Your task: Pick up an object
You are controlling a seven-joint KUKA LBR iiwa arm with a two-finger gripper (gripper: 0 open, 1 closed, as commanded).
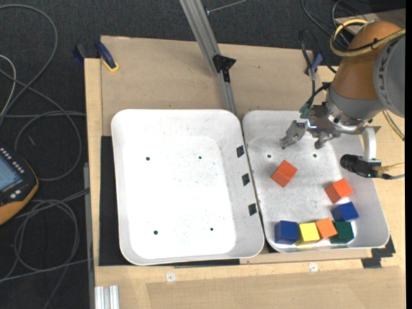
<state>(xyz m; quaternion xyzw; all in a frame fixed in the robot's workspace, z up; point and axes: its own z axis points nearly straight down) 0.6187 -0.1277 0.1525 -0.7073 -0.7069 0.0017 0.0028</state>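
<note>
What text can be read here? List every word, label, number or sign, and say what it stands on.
None can be read.
The screen of the dark handheld pendant with the orange rim at the left edge is too blurred to read.
The small coloured cubes, such as the orange one, are plain.

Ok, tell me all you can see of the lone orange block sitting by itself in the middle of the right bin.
The orange block is a small cube of plain, matte colour, with no markings visible. It rests on the floor of the right bin, turned at an angle to the bin's walls, and casts a small shadow. It stands alone: nothing touches it, and the other blocks lie nearer the front right corner. The end effector hangs above and behind it, open, with nothing between its fingers.
</note>
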